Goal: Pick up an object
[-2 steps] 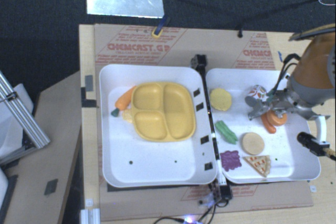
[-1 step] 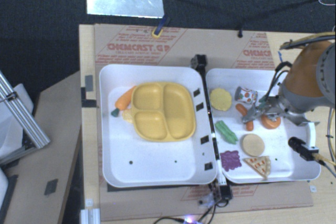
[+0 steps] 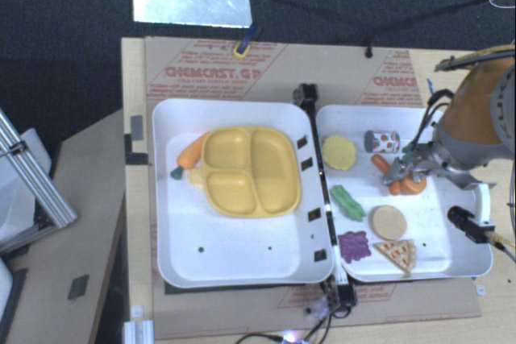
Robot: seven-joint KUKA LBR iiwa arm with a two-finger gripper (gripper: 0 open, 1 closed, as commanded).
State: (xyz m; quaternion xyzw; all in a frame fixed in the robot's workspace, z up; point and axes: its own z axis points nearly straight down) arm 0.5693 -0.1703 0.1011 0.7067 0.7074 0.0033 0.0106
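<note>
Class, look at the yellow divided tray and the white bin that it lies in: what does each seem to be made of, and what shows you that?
Yellow divided tray: probably moulded plastic, smooth and slightly glossy, with rounded compartments in one even colour. White bin: likely thin formed plastic, with rounded corners, a shallow raised rim and a soft sheen; painted metal cannot be ruled out.

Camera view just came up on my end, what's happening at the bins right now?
The arm reaches in from the right, with its gripper low in the right bin, over the orange toy pieces beside the small can. Whether it has hold of anything cannot be told. The pizza slice, purple piece and green vegetable lie nearby. The left bin holds the yellow divided plate and a toy carrot.
</note>
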